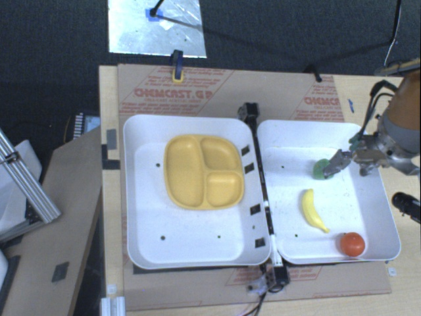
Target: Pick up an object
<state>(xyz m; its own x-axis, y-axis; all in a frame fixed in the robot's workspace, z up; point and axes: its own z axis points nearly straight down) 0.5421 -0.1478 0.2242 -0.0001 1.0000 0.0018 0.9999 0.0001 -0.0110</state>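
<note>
- Lying at the far left of the frame, an aluminium rail slants across a grey side table beside the bench.
- At upper left, a shiny metal sheet rests on dark carpet, with a bit of blue tape near its top.
- Just below it, a yellow clamp grips the upper edge of the brown board printed with red lettering, on which both bins sit.
- The left bin, white and shallow, holds a yellow divided plate lying flat near its centre, three compartments facing up.
- A black hinge strip runs down the middle of the frame where the two bins meet.
- The right bin carries three items, each apart from the others: a green object toward its upper middle, a banana below it near the centre, and a red tomato at the lower right corner.
- The gripper reaches in from the right edge of the frame and sits right against the green object; whether its fingers are apart or together cannot be told, as they blur with the object's edge.
- The arm, grey with an orange band, enters at upper right above the bin's right rim.
</note>
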